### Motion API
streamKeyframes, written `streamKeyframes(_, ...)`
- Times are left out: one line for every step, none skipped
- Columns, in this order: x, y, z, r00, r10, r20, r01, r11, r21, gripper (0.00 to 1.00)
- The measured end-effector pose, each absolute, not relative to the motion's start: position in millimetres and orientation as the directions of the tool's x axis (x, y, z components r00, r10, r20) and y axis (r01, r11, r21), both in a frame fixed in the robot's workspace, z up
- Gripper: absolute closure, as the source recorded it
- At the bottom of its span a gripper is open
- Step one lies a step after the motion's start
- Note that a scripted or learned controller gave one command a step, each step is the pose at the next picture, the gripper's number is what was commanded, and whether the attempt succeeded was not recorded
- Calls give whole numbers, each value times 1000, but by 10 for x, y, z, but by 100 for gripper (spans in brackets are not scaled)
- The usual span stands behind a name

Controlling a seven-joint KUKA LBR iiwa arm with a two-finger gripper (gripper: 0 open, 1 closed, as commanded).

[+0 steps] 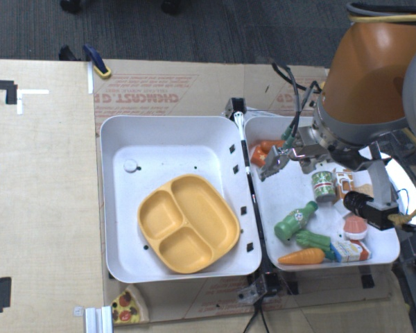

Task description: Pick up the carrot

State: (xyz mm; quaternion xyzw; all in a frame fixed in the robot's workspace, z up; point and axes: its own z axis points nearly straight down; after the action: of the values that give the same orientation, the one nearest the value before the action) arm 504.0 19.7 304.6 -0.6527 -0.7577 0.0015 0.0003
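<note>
Lying orange and tapered, the carrot (pixel 301 257); the hand's (pixel 274 159) grip: cannot tell.

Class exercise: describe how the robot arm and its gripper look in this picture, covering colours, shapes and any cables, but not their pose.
The arm is bulky and rounded, with a broad orange band above a grey wrist section. Thin black cables loop along its left side toward the gripper. The gripper is small, metallic grey and angular, with dark parts and a touch of green near its base.
</note>
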Motion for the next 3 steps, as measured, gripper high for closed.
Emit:
streamKeyframes(4781, 821, 2070, -77, 997, -1, 997, 77, -3, 0)
streamKeyframes(5190, 222, 5082, 56, 998, -3, 998, -56, 3, 0)
streamKeyframes(4849, 748, 5427, -140, 990, -2, 990, 140, 5, 0)
